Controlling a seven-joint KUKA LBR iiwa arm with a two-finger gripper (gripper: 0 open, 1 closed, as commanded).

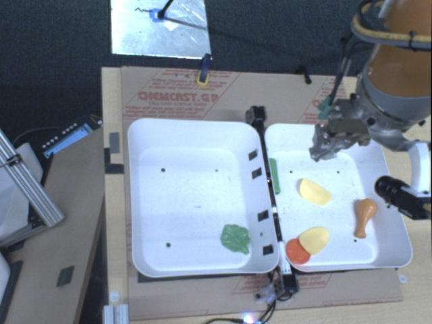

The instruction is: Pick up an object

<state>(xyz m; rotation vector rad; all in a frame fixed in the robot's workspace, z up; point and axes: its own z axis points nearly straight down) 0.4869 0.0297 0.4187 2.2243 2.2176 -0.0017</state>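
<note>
Gripper (pixel 329 148): hangs over the right bin (pixel 391 181), toward its 11 o'clock corner. Nothing seen between the tips. Open or shut: can't tell, the tip end is too dark and small to read.

Arm (pixel 398 52): comes in from the 2 o'clock side, orange band above the wrist.

Nearest candidate: pale yellow toy piece (pixel 314 192), oval-ish, lying flat on the bin floor just toward 6 o'clock of the gripper, apart from it.

Handling, yellow piece: prob. hollow plastic, light, stiff, smooth, so likely slippery. Rounded top may squirt out of a pinch. Best guess: close across its short axis, low near the floor.

Toy drumstick (pixel 364 215): tan-orange, at 3 o'clock of the bin, fat end up-frame, thin bone end down-frame. Prob. light and rigid. Take at the narrow shaft; fat end too round.

Second yellow piece (pixel 315 238): at 6 o'clock of the bin, touching or overlapping a red-orange disc (pixel 296 251). Pair is crowded and close to the bin wall; harder pick, fingers could catch both.

Green stick (pixel 274 175): thin, lies along the bin's 9 o'clock wall. Too near the wall for a clean pinch, I'd judge.

Left bin (pixel 162 147): green leafy toy (pixel 235 238) at its 5 o'clock corner. Looks soft or crinkled, prob. easy to pinch, but well apart from the gripper.

Risk: smooth plastic on a smooth white floor, so items may slide when nudged. No fragile items apparent.

Stage: judged pre-grasp, nothing lifted.
</note>
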